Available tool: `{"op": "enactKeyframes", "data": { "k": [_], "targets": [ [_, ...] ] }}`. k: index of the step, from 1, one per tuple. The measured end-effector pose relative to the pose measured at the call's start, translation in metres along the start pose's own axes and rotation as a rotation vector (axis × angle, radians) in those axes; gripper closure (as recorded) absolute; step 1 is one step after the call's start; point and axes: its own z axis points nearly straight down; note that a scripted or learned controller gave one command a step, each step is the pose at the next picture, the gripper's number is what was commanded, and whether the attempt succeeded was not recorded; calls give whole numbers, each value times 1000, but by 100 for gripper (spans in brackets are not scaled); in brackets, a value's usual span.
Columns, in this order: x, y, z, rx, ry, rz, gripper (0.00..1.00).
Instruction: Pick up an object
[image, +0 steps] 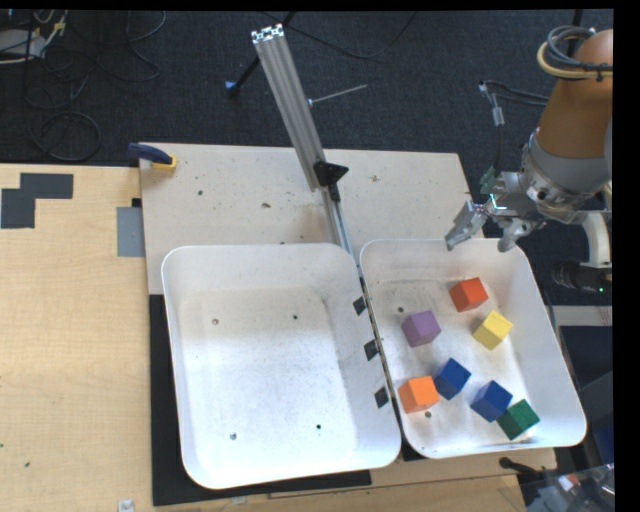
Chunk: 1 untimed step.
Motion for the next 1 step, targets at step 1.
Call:
{"op": "enactKeyframes", "data": {
  "k": [1],
  "targets": [
    [0, 1, -3, -4, -1, -2, 0]
  ]
}}
